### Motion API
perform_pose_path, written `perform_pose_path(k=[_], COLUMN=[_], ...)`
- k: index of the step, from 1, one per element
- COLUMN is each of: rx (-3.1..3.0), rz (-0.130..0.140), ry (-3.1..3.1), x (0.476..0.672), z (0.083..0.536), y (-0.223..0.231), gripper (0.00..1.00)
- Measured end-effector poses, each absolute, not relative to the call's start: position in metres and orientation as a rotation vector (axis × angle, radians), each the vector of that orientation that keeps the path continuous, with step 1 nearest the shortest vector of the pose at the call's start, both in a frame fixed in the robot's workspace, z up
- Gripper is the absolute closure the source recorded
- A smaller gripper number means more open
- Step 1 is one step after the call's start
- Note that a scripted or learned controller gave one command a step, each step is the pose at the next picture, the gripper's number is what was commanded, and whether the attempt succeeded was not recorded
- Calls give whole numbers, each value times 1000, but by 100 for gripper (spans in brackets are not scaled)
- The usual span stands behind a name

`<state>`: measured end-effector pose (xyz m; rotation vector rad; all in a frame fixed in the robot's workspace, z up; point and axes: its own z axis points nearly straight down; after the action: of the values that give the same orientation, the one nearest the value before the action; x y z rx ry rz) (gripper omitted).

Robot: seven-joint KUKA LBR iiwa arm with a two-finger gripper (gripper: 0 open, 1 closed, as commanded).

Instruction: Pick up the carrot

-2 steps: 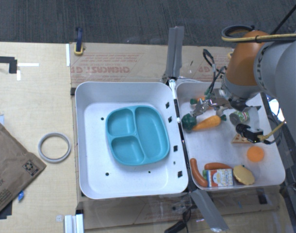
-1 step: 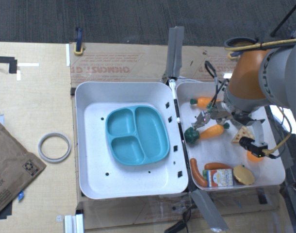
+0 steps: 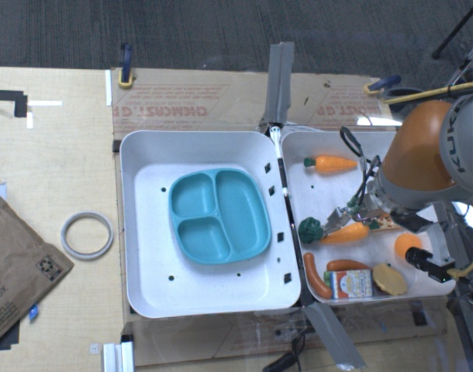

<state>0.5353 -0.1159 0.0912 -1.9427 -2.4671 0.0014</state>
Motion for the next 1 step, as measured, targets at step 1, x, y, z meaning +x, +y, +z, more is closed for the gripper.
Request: perform_pose_path(k=[1], rx=[-1843], rz=[4], ry=[-2555], x=[502], z=[93], y=[-111], gripper=[0])
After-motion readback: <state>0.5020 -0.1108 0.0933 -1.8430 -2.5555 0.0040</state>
